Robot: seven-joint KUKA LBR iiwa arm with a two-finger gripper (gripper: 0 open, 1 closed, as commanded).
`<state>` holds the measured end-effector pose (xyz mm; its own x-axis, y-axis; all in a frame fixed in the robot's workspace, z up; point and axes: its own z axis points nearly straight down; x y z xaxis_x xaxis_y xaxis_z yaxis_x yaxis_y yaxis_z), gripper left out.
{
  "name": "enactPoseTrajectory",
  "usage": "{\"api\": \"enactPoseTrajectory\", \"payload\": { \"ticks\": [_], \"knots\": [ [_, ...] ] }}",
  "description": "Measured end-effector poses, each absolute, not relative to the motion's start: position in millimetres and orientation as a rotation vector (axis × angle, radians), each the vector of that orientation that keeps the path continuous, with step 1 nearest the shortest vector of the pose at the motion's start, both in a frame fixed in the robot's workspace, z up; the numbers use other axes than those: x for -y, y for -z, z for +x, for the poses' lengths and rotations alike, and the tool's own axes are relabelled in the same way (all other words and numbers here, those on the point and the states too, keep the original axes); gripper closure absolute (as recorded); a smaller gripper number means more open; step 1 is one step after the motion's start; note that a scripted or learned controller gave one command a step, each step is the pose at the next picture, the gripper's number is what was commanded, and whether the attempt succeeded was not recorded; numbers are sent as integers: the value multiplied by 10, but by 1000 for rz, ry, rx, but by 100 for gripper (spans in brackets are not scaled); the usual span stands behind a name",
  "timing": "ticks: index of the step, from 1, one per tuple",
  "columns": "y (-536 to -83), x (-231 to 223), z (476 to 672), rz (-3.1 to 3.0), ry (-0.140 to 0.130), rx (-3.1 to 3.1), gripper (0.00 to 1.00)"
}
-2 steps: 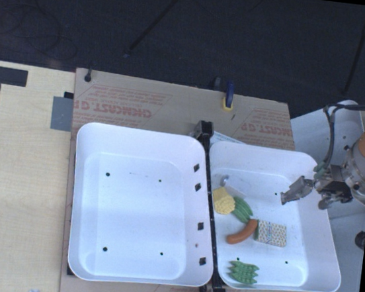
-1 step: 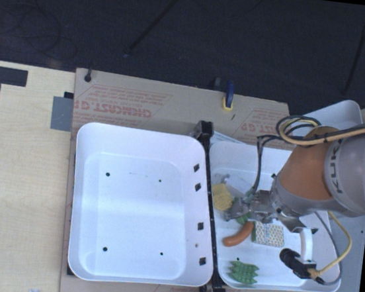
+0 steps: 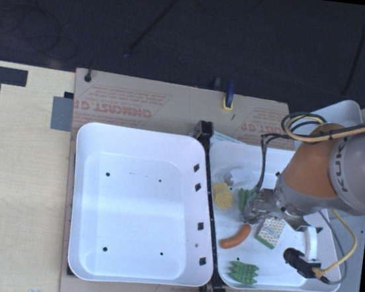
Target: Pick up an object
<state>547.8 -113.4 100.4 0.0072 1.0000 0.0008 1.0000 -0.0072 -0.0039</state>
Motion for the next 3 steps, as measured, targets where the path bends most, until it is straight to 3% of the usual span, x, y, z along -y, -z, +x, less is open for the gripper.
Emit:
{"api": "enactPoseTrajectory", "payload": {
  "ticks": [1, 2, 3],
  "knots": [
    [-1097, 1148, 5471, -2233, -5, 2203, 100],
    [-2983, 534, 6042, -2221, 16, 2237, 100],
    [-2996, 1219, 5468, -2226, -6, 2213, 100]
  ]
}}
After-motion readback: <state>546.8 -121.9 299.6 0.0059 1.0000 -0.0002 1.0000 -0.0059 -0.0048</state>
